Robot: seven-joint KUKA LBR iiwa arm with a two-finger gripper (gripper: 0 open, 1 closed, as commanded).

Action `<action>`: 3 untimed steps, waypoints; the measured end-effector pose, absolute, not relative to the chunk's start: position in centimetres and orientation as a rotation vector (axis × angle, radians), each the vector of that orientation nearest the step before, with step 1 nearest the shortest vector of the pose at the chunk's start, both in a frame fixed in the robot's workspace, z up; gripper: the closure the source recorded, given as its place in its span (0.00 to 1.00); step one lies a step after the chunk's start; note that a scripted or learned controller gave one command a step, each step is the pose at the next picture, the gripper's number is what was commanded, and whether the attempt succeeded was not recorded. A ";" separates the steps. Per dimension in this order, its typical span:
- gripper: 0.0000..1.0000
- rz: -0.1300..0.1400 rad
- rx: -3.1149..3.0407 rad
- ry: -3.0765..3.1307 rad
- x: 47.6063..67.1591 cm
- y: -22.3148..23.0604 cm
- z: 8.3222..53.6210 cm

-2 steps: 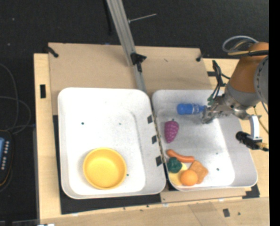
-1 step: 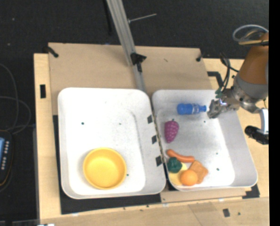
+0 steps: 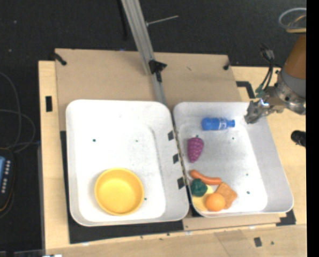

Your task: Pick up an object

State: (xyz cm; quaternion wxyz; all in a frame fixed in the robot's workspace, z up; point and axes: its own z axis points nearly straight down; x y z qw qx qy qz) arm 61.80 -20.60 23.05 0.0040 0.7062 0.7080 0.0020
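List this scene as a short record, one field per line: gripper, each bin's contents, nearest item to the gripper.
gripper: at the right bin's upper right rim, above the bench, nothing seen held
left bin: yellow bowl in the near left corner
right bin: blue bottle lying at the far end; purple grapes by the left wall; carrot, green item, orange clustered in the near left corner
nearest item: blue bottle

no legible text, blue bottle (image 3: 217, 123) label unreadable, no readable markings
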 end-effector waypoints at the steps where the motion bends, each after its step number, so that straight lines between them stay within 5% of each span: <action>1: 1.00 0.004 2.214 2.221 61.9 -20.8 26.6; 3: 1.00 0.003 2.213 2.230 62.0 -9.5 27.8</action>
